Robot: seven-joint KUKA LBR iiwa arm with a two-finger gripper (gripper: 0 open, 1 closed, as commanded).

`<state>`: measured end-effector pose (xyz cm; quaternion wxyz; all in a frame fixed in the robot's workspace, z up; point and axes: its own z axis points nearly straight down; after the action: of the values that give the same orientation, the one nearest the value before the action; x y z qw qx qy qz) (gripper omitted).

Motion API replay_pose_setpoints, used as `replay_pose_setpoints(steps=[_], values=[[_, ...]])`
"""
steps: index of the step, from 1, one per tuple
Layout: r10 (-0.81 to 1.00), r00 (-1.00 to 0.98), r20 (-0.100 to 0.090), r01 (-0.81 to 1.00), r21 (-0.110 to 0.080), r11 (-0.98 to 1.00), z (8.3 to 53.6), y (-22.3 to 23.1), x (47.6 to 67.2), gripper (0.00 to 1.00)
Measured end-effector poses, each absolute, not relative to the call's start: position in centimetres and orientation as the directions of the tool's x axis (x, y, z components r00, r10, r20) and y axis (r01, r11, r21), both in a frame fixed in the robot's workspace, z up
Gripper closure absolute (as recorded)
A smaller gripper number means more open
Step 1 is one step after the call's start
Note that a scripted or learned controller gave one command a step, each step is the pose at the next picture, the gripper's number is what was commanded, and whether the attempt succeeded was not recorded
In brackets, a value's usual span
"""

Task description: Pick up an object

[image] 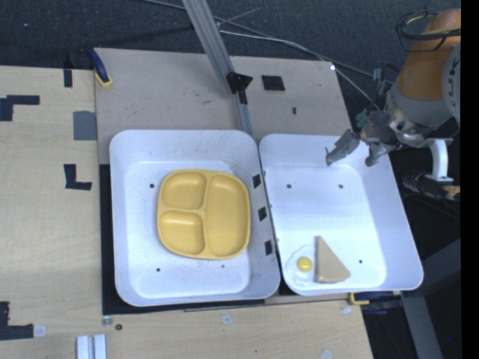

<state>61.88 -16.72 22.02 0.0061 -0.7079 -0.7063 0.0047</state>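
Here, a camera looks down at a slant on a pale wooden bench (45, 223) that carries two shallow white bins side by side. The left bin (135, 275) holds a yellow plate (203, 214) with rounded corners, split into three compartments: two smaller ones on its left side and one longer one on its right. The plate lies flat near the middle of that bin.

The right bin (337, 208) holds two small things, both in its near corner toward the left bin. One is a small round yellow ball (304, 263). Just beside it, on its right, lies a tan wedge (328, 262), a triangle with its narrow tip pointing toward the far side of the bin. The two sit close together; it is hard to tell whether they touch.

The robot arm (426, 66), grey with an orange band, reaches in from the right. Its gripper (354, 150) hangs over the far right edge of the right bin, well apart from the ball and wedge. Its two fingers are spread wide, with nothing between them.

A grey metal pole (206, 28) runs from the top of the view down to the gap between the bins, and thin cables (299, 47) trail across the dark floor behind the bench. Dark tape marks (75, 176) dot the bench on the left.
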Motion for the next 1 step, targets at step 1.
replay_pose_setpoints(steps=[1], values=[[1.000, -0.001, 0.000, 1.000, -0.002, 0.001, 22.91, -16.67, 62.15, 0.00]])
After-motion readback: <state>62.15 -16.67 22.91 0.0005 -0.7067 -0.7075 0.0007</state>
